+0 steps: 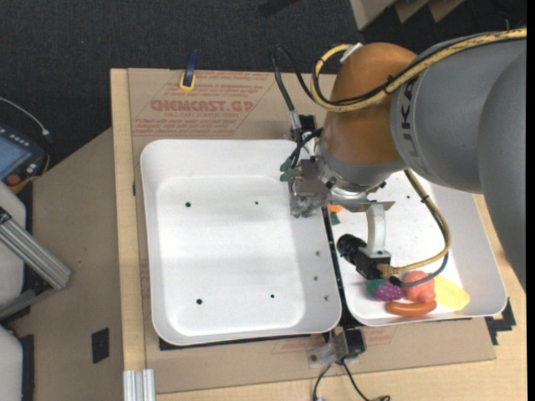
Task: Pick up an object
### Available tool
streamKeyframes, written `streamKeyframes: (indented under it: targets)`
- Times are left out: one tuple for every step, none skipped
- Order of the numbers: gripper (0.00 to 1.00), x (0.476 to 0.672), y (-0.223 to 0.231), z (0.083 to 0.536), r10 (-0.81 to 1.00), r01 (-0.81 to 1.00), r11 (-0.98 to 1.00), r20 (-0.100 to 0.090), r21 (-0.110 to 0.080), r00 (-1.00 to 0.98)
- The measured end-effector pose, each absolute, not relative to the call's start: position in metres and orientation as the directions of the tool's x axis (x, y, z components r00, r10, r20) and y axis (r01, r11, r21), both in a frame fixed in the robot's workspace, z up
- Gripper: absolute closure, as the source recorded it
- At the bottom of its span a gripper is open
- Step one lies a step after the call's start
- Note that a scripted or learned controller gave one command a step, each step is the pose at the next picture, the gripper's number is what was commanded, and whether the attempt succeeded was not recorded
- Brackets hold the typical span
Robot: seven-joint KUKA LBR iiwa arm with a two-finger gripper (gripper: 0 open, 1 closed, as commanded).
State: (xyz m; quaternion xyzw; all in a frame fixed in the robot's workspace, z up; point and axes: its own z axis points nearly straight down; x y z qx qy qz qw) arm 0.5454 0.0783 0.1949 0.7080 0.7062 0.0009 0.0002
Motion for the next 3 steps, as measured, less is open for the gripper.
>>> streamKeyframes:
  targets:
    - [1.00, 0.563, 0.085, 0.253, 1.000, 1.000, 0.001, 0.001, 0.007, -0.001]
    - [1.00, 0.555, 0.029, 0.200, 1.000, 1.000, -0.006, -0.003, -0.007, 0.006]
    - [1.00, 0.561, 0.042, 0.183, 1.000, 1.000, 0.001, 0.001, -0.005, -0.001]
